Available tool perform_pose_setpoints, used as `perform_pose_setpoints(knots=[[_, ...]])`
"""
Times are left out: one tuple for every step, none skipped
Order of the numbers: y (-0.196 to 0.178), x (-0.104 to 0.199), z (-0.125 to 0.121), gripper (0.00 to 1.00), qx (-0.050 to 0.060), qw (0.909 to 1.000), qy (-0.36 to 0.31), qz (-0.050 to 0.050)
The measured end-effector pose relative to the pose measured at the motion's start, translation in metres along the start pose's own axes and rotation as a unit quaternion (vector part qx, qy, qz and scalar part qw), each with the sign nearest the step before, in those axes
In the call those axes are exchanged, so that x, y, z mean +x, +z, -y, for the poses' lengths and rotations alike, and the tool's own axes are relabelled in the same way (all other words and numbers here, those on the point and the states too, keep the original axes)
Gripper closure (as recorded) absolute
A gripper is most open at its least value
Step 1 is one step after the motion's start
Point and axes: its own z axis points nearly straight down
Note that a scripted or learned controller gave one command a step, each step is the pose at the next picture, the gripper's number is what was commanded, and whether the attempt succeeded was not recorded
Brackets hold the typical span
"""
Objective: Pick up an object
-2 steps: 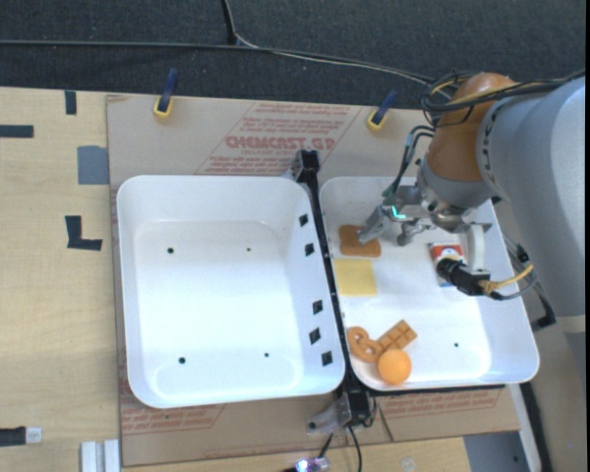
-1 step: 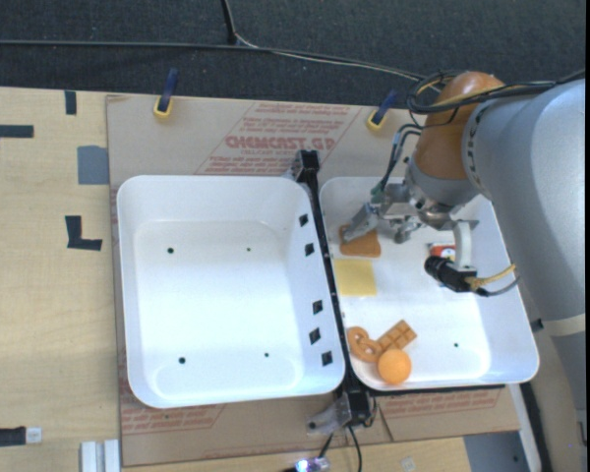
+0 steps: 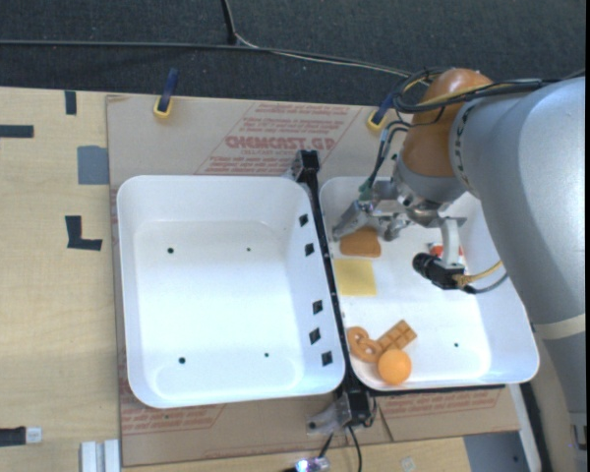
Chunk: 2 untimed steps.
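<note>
The surface (image 3: 39,264) is light wood, marked with dark tape pieces (image 3: 77,232). A printed cardboard sheet (image 3: 246,141) lies on it, clamped by yellow clips (image 3: 164,104). Dark carpet (image 3: 108,18) beyond carries a black cable (image 3: 275,49)

- I work in a robotics lab or test cell, not a home or shop.
- My worktop (image 3: 39,293) is pale wood marked with dark tape pieces, topped by a cardboard sheet (image 3: 265,141) held by yellow clamps (image 3: 163,106).
- Two shallow white bins (image 3: 216,293) sit side by side on it, joined by a black divider strip (image 3: 320,283).
- Loose black cables (image 3: 275,49) trail over dark carpet behind the worktop.
- My grey arm (image 3: 531,185), with exposed wiring at the wrist, reaches over the right-hand bin.
</note>
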Motion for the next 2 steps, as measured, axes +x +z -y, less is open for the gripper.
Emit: perform_pose_setpoints(knots=[[-0.0114,-0.0036,-0.0001,1.0,-0.001,1.0,0.001,0.003],[-0.021,-0.0038,-0.0001,1.0,-0.001,1.0,0.0,0.003]])
